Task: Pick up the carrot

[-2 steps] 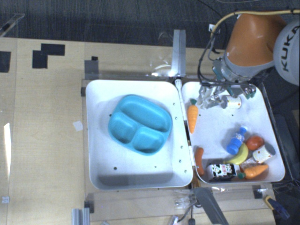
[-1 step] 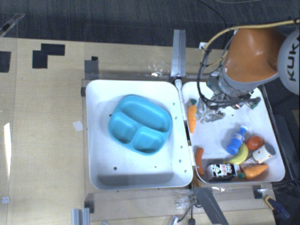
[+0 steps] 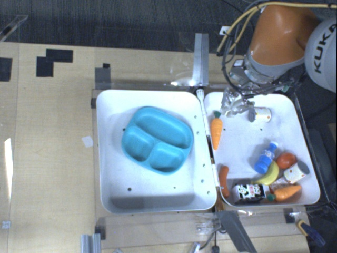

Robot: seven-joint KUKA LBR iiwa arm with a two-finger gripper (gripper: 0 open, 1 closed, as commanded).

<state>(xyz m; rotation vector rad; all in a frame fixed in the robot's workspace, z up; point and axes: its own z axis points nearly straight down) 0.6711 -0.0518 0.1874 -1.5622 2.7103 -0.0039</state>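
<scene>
In the right bin point(image 3: 295, 115), the carrot point(image 3: 215, 133) lies by the left wall, the gripper point(image 3: 235, 103) hovering just beyond it at the far end; its opening cannot be told.

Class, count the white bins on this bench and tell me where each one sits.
2. One white bin sits on the left, holding a blue plate. The other white bin sits right beside it, holding the carrot and other toys.
</scene>
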